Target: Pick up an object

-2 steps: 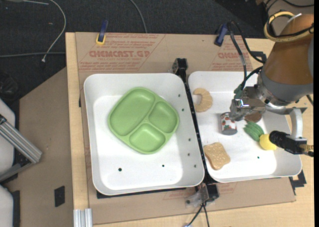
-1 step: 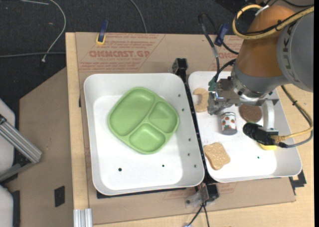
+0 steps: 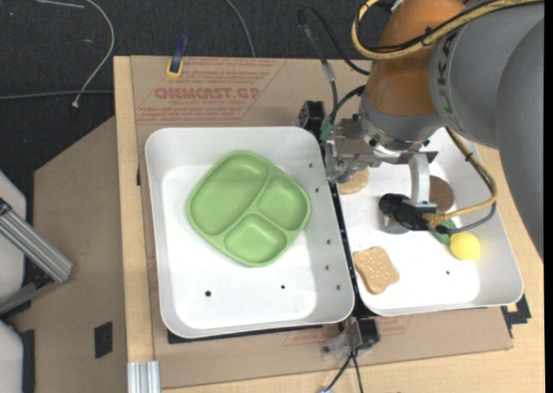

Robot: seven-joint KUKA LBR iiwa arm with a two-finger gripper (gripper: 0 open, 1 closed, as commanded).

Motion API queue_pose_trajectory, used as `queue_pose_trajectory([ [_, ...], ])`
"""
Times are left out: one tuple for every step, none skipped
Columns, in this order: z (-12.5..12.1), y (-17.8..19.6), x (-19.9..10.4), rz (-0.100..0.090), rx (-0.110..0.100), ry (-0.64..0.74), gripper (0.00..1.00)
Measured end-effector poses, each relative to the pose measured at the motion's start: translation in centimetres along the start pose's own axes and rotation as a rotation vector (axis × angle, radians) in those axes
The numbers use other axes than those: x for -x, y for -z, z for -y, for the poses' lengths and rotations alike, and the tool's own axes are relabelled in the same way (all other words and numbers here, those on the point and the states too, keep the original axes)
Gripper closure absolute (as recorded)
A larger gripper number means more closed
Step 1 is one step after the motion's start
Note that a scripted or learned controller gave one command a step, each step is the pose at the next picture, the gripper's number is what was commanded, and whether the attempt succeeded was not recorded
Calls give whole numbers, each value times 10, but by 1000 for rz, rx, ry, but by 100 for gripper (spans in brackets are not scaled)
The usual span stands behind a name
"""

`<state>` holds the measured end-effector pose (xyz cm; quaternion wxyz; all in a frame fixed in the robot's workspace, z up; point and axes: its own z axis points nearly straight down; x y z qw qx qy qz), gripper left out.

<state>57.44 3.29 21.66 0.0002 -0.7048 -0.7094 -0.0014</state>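
My gripper hangs low over the far left corner of the right bin, under the grey wrist with its orange band. Right below it a tan round biscuit-like piece peeks out, partly hidden by the gripper. A slice of toast lies near the bin's front left. To the right sits a yellow ball with a small green piece beside it. A brown disc lies half hidden behind the arm.
The left bin holds a green divided plate at its middle. The wall between the two bins runs just left of the gripper. Cardboard lies under both bins, and cables trail across the dark floor behind.
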Motion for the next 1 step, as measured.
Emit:
queue_pose_trajectory([
  [-27,14,-44,0,2,-1,100],
])
